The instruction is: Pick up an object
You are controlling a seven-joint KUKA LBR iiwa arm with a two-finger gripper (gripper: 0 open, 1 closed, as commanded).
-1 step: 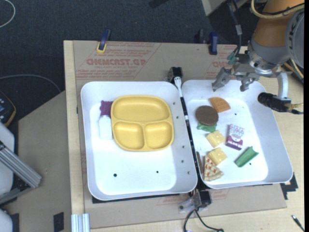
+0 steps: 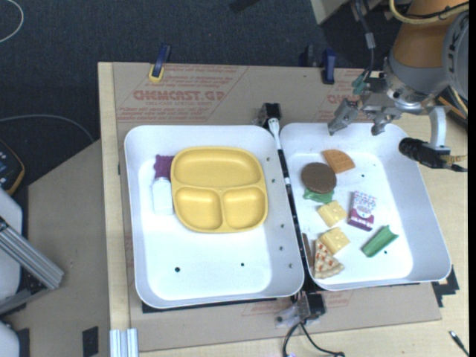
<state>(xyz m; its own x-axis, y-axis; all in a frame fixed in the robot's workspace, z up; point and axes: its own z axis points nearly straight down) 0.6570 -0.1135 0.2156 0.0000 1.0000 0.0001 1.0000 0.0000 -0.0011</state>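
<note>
Pincer [image 2: 361,121]: spread wide, holding nothing, above right bin's [image 2: 424,199] far rim.
Nearest target: orange cracker [image 2: 338,160], at 7 o'clock from pincer.

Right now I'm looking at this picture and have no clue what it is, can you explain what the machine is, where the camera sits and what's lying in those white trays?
This is one camera fixed above a bench, looking down at a slant. At upper right is a robot arm, grey with an orange band, ending in a two-finger gripper. The gripper hangs open over the far edge of the right bin and holds nothing. That bin contains small toy foods: a brown round patty, an orange piece, cheese cubes, a pizza slice, a green piece and a small packet. The left bin holds a yellow divided plate.
</note>
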